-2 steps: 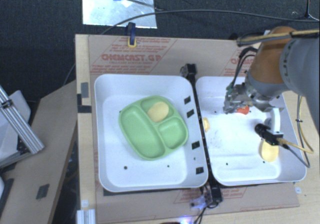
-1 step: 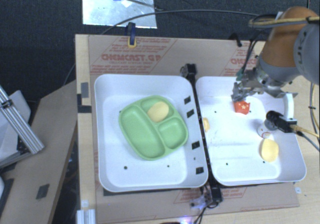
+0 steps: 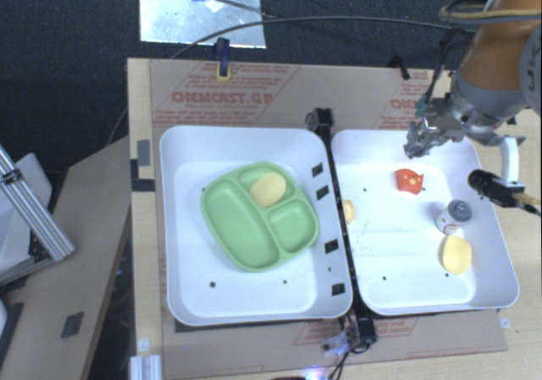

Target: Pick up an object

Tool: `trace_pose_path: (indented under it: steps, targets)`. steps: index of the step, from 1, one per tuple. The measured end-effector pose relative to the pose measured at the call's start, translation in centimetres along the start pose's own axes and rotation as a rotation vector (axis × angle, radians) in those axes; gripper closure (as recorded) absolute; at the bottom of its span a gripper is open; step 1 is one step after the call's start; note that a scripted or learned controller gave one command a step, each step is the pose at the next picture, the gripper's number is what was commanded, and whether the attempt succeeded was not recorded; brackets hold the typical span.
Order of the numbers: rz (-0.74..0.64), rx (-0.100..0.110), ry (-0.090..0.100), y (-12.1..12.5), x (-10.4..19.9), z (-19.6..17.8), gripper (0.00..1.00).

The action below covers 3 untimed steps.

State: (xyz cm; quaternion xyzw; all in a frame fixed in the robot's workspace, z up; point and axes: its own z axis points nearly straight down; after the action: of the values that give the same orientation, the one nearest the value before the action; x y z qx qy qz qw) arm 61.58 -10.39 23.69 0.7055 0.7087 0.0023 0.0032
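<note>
I see arm at upper right of frame. Left bin has green tray with yellow piece. Gripper over right bin upper edge, state I cannot tell. Red object just below gripper, yellow object lower right.

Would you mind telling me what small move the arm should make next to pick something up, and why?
Probably a short move toward the camera and down onto the red object. The end effector sits over the far edge of the right bin, and the red object is the nearest item, lying apart from the yellow object and the grey round piece, so nothing crowds it.
</note>
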Motion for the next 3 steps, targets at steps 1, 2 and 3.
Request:
trace_pose_path:
  steps: [1, 2, 3]
  targets:
    - [-0.005, 0.007, 0.003, -1.0, 5.0, -0.3, 1.00]
    - [-0.005, 0.008, 0.003, -2.1, 9.7, 0.0, 1.00]
    - [-0.004, 0.008, 0.003, -4.6, 13.4, -0.1, 1.00]
